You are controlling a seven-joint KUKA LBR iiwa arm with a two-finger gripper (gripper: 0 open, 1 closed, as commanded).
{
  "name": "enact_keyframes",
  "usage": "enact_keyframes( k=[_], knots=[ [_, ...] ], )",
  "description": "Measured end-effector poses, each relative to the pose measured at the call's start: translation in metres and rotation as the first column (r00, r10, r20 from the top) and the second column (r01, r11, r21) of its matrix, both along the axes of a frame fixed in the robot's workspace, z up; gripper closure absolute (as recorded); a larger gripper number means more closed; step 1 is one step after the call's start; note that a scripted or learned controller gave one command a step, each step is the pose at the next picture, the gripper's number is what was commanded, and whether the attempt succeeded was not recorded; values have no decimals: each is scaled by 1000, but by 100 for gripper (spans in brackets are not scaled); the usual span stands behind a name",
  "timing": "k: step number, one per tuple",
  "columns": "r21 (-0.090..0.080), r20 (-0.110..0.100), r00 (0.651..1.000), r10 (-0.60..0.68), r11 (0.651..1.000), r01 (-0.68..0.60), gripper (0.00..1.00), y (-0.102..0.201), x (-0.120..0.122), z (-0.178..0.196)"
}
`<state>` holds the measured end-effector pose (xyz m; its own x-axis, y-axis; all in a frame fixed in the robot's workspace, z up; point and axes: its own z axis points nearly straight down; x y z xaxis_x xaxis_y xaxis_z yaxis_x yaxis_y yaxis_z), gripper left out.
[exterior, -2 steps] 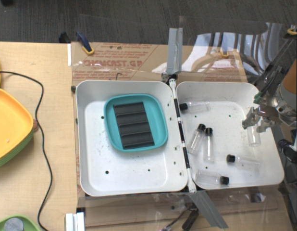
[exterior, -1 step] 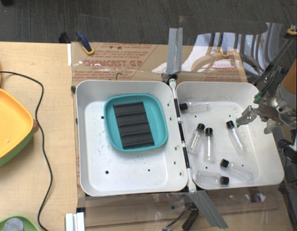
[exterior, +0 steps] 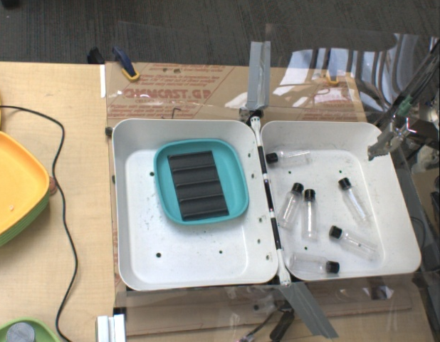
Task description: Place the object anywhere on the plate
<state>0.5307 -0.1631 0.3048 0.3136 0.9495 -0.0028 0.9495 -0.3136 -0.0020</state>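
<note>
A clear plastic vial with a black cap (exterior: pixel 321 266) lies at the near edge of the right white bin (exterior: pixel 391 262), with the other capped vials (exterior: pixel 303 209) scattered beyond it. The teal square plate with a dark ribbed insert (exterior: pixel 234 184) sits in the left white bin (exterior: pixel 134 248), bearing no vial. The gripper (exterior: pixel 380 147) hovers over the right bin's far right corner, well apart from the plate; its jaw state cannot be determined. No vial is picked or placed yet.

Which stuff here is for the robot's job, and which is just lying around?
For the job: teal plate in the left bin; clear vials with black caps, such as this vial, in the right bin.

Just lying about: yellow dishes, black cable, blue-and-yellow clamp, cardboard sheet.
</note>
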Motion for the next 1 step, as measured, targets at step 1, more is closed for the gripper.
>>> enact_keyframes(
  k=[1],
  knots=[
    [0,-1,996,-90,996,90,0,-13,39,110]
  ],
)
